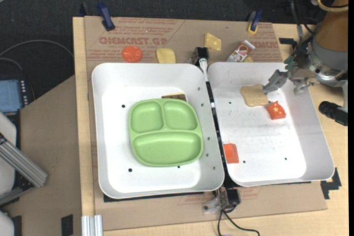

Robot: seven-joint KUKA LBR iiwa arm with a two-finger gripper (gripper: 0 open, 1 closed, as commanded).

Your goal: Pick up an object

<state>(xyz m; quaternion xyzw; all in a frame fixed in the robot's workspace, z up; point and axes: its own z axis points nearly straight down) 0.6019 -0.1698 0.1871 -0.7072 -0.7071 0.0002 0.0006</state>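
Camera view, from above and at a slant, takes in a cardboard sheet (166, 33) printed with red lettering that covers the bench under two shallow white bins. Left bin (110, 119) holds a green divided plate (165, 132) with three compartments, lying flat near the bin's middle; a small brown piece (174, 97) peeks out just behind the plate's far edge. Right bin (298, 157) touches the left bin along their shared side. Reaching in from the right, the grey arm (332, 47) with its orange band hangs over the far right part of that bin. Its gripper (281, 79) sits just above and beside a flat tan toast-shaped piece (254, 96), and nothing shows between its fingers; how wide they stand cannot be told from this angle. Near the toast piece, just to its right, lies a small red-orange block (276, 111) with a yellow mark. An orange rectangular block (230, 153) rests at the right bin's left wall, well apart from the gripper. Beyond the bins on the cardboard lie an orange round toy (132, 53), a pale yellow piece (165, 56), a yellow wedge (212, 41) and a small red-and-white packet (240, 52).
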